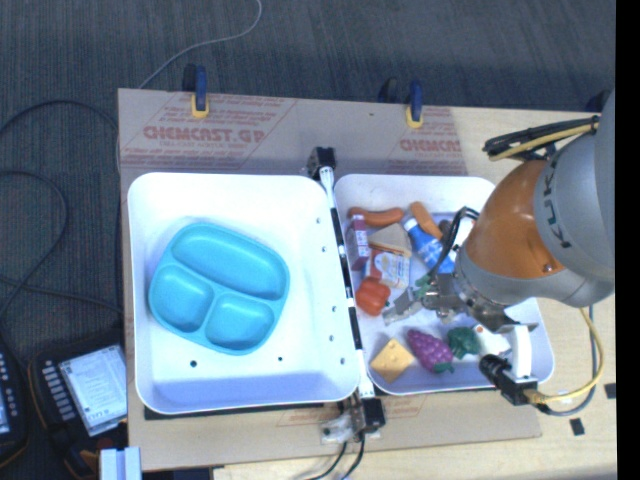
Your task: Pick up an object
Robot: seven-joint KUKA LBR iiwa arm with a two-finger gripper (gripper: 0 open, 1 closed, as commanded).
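The right bin [440,184] holds small toy foods: a hot dog [379,216], a carrot [424,217], a blue bottle [428,247], a white packet [388,245], a red tomato [372,295], a yellow cheese wedge [392,359], purple grapes [430,349] and a green piece [464,342]. My gripper [412,302] reaches down into the middle of this bin, just right of the tomato and above the cheese and grapes. The grey and orange arm [520,243] covers the bin's right part.
The left bin [160,378] holds a blue three-compartment tray [218,285]. A black bar [342,258] runs between the bins. Blue clamps [200,88] [414,102] pin the cardboard at the back. Cables and a device [78,386] lie on the floor at left.
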